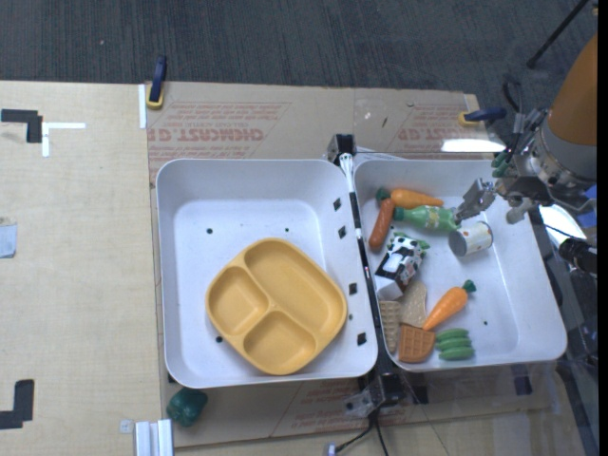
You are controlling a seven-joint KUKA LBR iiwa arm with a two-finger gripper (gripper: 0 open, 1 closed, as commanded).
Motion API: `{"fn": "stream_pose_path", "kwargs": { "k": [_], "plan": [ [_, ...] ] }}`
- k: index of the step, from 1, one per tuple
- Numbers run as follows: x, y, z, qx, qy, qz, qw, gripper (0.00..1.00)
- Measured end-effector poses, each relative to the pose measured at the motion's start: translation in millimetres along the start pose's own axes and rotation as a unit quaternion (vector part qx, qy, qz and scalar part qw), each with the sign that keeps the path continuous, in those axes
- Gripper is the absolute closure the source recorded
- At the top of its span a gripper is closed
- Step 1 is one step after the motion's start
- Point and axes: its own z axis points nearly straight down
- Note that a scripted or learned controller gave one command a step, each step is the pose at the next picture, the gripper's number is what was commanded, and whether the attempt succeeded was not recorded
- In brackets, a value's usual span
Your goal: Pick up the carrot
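Three carrots lie in the right bin [532,293]. One carrot [446,306] with a green top rests near the bin's middle front. A second carrot [415,198] lies at the back, and a third carrot [382,222] slants beside the left wall. My gripper [495,206] hovers over the back right part of this bin, right of the back carrot and well behind the front one. Its fingers [472,200] stand open with nothing between them. A silver can [470,239] lies just below the fingertips.
A green bottle [427,218], a black-and-white toy [403,256], a cracker [412,304], a waffle [415,342] and green pea pods [455,344] share the right bin. The left bin [190,207] holds a yellow divided plate [275,304]. A green object [187,406] lies outside, at the front.
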Motion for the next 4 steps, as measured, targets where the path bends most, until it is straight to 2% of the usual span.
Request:
{"fn": "stream_pose_path", "kwargs": {
  "k": [1,2,3,4],
  "plan": [
    [13.2,-53.6,97.2,0.001,0.001,0.128,0.9918,0.00],
    [21.0,-77.2,160.2,-0.002,0.002,0.125,0.9921,0.00],
    [20.7,-75.0,151.1,-0.004,0.003,0.127,0.9918,1.00],
    [90.2,-71.9,61.8,0.000,0.000,0.118,0.9930,1.00]
  ]
}}
